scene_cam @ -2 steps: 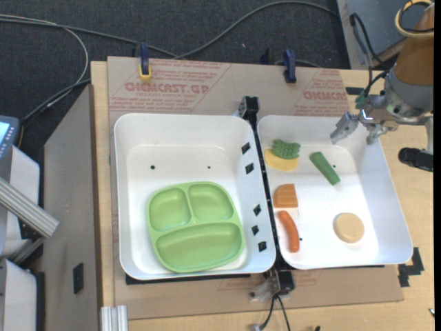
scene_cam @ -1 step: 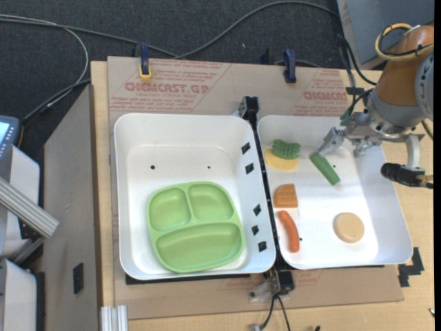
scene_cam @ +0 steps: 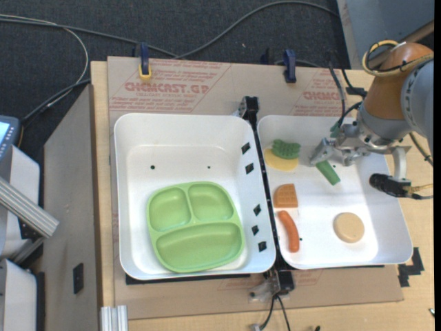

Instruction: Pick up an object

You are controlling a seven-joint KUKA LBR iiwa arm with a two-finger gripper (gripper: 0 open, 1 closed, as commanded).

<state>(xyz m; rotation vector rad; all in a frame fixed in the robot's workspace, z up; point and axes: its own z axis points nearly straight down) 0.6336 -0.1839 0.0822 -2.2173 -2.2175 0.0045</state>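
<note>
My gripper [scene_cam: 332,154] hangs over the back of the right bin [scene_cam: 386,254], reached in from the right. A short green stick [scene_cam: 330,173] lies slanted just under it, its upper end at the gripper's tip; whether it is gripped is unclear. To the left a yellow piece with a green leafy top [scene_cam: 283,154] rests near the bin's back left. An orange-brown square [scene_cam: 286,196] and a red sausage [scene_cam: 290,230] lie along the left wall. Toward the front right sits a round tan disc [scene_cam: 349,227].
The left bin [scene_cam: 131,157] holds a green divided plate [scene_cam: 196,225] in its front half. Black clips run along the wall between the bins [scene_cam: 256,185]. Blue clamps [scene_cam: 289,67] hold the cardboard base at the back.
</note>
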